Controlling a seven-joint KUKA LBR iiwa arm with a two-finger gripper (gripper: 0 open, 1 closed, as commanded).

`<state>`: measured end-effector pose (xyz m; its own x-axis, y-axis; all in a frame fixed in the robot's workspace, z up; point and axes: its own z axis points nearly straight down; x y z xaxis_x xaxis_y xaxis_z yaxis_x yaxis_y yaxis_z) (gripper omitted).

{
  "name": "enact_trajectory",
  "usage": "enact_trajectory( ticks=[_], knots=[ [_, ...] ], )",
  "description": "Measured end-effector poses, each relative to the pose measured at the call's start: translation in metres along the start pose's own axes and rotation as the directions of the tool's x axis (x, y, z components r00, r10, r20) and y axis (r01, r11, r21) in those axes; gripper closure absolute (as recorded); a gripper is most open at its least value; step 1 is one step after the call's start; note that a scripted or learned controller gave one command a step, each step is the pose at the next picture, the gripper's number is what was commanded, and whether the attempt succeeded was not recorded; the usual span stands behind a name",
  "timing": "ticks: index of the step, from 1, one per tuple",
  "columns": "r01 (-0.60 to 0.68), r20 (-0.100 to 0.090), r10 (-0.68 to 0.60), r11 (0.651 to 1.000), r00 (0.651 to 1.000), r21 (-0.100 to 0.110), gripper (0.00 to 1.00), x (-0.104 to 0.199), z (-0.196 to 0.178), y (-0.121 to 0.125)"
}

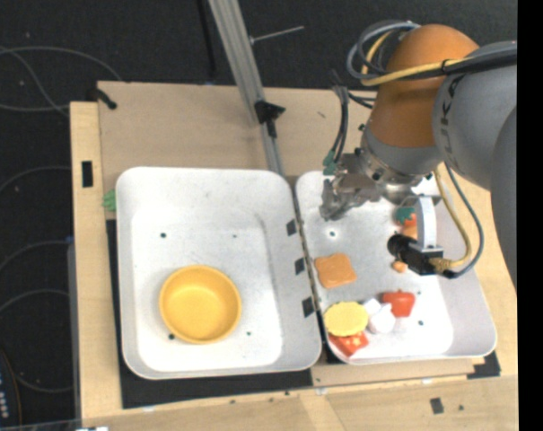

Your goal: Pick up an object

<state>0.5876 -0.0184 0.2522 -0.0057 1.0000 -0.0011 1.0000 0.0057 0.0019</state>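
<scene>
Overhead, right bin (459,335) — gripper (336,202) at its far left corner, finger state impossible to tell. Near side: tan square piece (335,270), yellow round piece (345,317), red and white bits heaped, indistinct. Left bin (141,196) — yellow bowl (200,303). No legible writing.

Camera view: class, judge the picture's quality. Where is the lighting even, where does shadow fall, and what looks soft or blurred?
In the camera view, light falls evenly on the left bin, with no strong glare; the yellow bowl casts a thin shadow at its lower edge; the floor around the bench is dark; the gripper looks soft and grainy, so its details are unclear.
</scene>
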Motion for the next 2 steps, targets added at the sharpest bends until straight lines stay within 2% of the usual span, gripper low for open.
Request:
enact_trajectory(
  ticks=[1,2],
  knots=[
    [0.0,-0.001,0.0,1.0,1.0,0.0,1.0,0.058,0.01,0.007],
    [0.001,-0.003,-0.001,1.0,1.0,0.0,1.0,0.102,0.002,0.025]
  ],
)
